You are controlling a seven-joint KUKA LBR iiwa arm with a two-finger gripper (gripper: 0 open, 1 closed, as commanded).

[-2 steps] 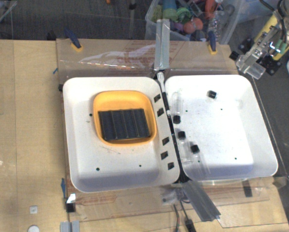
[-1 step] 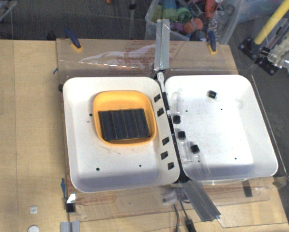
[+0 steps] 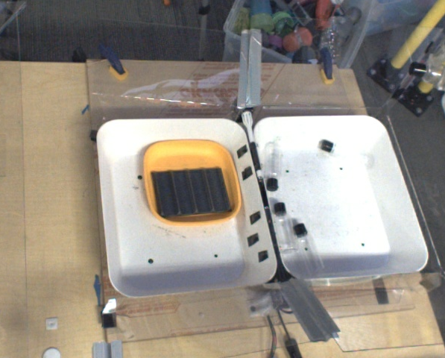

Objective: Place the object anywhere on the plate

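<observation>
A yellow-orange plate [image 3: 156,162] with rounded corners lies in the left white bin [image 3: 125,252], towards its back middle. A dark grey ribbed rectangular object [image 3: 191,192] lies flat on the plate and covers most of its front half. Its ribs run front to back. In the right white bin [image 3: 371,237] a small black piece [image 3: 326,145] sits alone near the back.
A clear divider with several black clips [image 3: 279,208] runs between the two bins. A metal bar [image 3: 250,66] stands behind them. A clear box of colourful toys [image 3: 297,10] sits at the back, and a yellow pole [image 3: 429,17] at the far right.
</observation>
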